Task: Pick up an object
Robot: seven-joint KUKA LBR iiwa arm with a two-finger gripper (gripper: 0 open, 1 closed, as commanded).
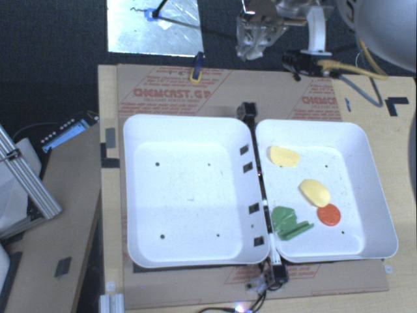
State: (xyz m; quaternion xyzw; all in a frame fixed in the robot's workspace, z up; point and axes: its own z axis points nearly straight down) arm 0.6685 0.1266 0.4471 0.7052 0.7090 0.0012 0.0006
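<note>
The right bin holds a pale yellow flat piece, a yellow oval object, a small red-orange disc and a green leafy item. My gripper hangs high above the bench's far edge, behind the seam between the two bins, well away from all the objects. Nothing shows between its translucent fingers.
The left bin sits beside the right one, joined by black clips. A shiny metal sheet lies at the far left. Cables trail at the far right. A yellow clamp stands on the cardboard edge.
</note>
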